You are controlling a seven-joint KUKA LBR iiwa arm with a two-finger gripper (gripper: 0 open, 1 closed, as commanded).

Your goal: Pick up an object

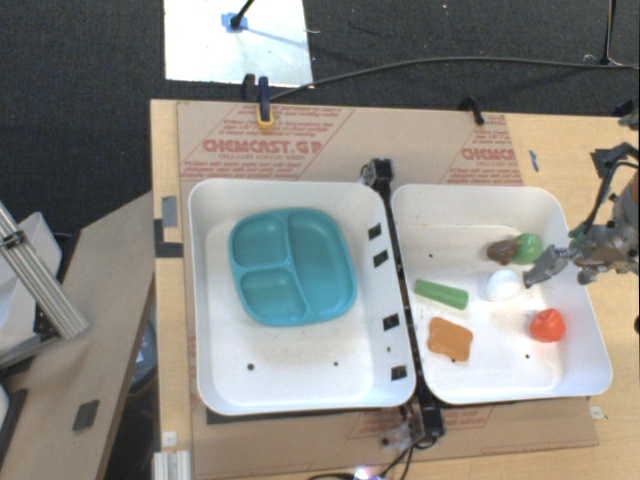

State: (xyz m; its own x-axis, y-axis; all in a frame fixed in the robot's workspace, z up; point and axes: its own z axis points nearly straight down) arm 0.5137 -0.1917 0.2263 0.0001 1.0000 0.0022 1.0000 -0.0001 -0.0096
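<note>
The gripper [548, 264] is seen low by the right bin's [470, 206] right edge, beside a white ball [503, 286]; its grip state cannot be told.

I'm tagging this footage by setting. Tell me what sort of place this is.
Likely a robotics lab test bench, not a kitchen. Two shallow white plastic bins sit clamped on a cardboard sheet, with small toy food pieces and a teal divided plate, and cables crossing dark carpet.
</note>
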